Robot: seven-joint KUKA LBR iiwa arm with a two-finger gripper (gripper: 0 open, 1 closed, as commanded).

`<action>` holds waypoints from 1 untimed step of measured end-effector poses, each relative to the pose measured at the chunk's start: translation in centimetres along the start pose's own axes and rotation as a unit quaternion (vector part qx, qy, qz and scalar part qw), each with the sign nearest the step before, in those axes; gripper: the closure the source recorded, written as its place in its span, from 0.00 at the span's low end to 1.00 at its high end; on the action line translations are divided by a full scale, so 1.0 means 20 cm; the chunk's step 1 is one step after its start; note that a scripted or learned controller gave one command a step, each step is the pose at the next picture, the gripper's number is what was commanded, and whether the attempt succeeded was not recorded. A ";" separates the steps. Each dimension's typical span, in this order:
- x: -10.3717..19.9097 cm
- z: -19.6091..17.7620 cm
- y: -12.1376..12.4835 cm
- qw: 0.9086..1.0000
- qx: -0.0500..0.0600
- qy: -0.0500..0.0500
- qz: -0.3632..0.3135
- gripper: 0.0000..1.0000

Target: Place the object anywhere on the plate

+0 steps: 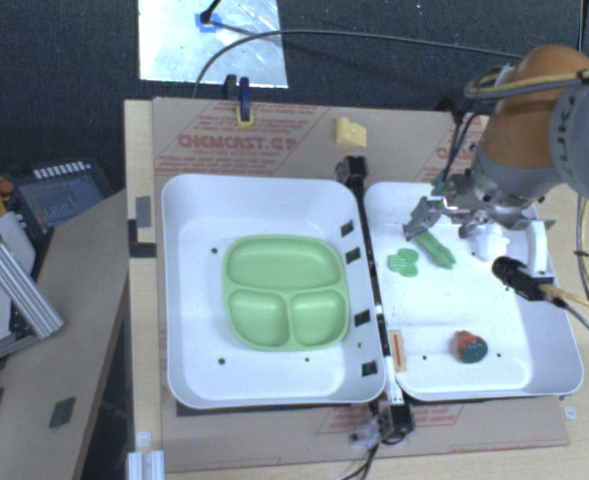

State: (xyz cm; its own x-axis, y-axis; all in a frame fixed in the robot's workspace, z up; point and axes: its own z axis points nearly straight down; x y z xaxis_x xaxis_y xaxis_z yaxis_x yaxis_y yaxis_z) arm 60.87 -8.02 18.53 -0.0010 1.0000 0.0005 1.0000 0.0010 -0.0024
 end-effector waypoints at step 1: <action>-0.02 0.23 -0.04 1.000 0.000 0.000 0.000 0.00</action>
